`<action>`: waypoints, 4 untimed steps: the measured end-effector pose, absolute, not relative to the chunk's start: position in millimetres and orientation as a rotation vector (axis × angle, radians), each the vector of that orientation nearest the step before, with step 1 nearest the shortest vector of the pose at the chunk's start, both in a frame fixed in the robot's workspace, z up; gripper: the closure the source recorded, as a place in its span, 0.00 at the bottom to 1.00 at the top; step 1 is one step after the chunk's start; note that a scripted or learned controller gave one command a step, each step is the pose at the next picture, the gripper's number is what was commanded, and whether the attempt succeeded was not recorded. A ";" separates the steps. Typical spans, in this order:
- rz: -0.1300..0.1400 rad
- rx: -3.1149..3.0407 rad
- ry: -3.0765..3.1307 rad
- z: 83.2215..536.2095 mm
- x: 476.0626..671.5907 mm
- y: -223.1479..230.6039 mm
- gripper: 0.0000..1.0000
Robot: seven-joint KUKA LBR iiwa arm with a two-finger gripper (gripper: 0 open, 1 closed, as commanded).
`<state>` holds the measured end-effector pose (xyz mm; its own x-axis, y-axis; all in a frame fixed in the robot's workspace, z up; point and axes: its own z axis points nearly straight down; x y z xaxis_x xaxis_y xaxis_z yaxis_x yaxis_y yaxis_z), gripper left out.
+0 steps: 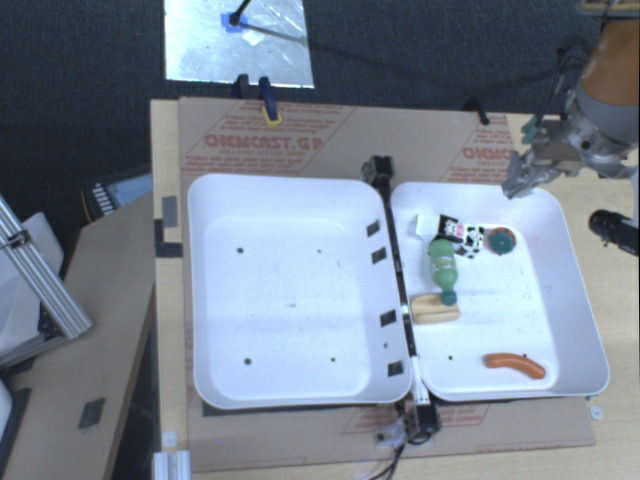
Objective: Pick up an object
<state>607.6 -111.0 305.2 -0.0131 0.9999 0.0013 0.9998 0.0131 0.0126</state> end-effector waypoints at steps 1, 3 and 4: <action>0.018 2.200 2.228 400.8 628.8 -47.6 1.00; -0.001 2.213 2.235 372.4 484.2 44.2 1.00; 0.012 2.209 2.229 433.1 487.2 97.3 1.00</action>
<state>487.2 97.3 433.1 -0.0093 1.0000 0.0031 0.9999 0.0093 0.0080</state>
